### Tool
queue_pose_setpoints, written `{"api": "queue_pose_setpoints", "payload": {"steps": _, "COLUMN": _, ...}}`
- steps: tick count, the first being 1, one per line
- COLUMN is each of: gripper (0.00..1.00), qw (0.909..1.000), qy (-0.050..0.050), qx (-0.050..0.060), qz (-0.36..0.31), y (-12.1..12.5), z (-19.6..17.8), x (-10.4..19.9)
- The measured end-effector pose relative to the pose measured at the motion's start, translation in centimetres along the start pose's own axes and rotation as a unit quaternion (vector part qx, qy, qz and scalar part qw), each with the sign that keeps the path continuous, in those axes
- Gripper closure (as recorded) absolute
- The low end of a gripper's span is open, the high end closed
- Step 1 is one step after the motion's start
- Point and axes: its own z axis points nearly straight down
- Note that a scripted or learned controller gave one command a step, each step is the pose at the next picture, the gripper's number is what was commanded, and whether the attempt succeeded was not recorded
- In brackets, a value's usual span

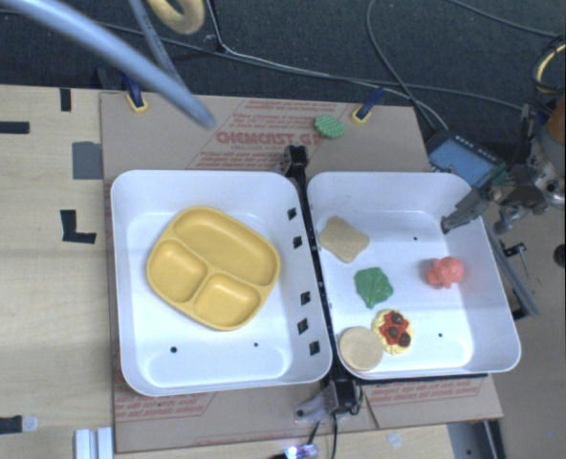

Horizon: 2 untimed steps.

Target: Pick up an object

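Gripper: I see the gripper (474, 208) at the right edge of the frame, over the upper right rim of the right bin (412, 191). One dark finger slants down to the left toward the bin; whether the pair is wide or narrow I cannot tell. Nothing is visible between them.
Candidates: the red piece (445, 272) lies nearest, lower in the right bin and apart from the gripper. The green piece (372, 286) sits mid-bin, the tan slice (343, 239) above it near the divider, and the round beige disc (360, 348) touches the yellow and red piece (394, 331) at the bottom.
Left bin: a yellow divided plate (214, 267) rests in the left bin (140, 194), well apart from the arm.
Outside: a small green item (329, 127) lies on the cardboard above the bins.
Progress: by my reading, nothing is picked; every object rests on a bin floor.
Left to do: descend on one object, close, lift.
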Motion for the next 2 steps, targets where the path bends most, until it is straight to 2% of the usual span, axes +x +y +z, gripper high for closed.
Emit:
{"api": "queue_pose_setpoints", "payload": {"steps": 1, "gripper": 0.00, "qw": 1.0000, "qy": -0.001, "qx": -0.006, "qz": -0.002, "y": 0.2, "z": -0.8, "x": 0.1}}
{"api": "queue_pose_setpoints", "payload": {"steps": 2, "gripper": 0.00, "qw": 1.0000, "qy": -0.001, "qx": -0.004, "qz": -0.002, "y": -0.8, "z": 4.7, "x": 0.2}}
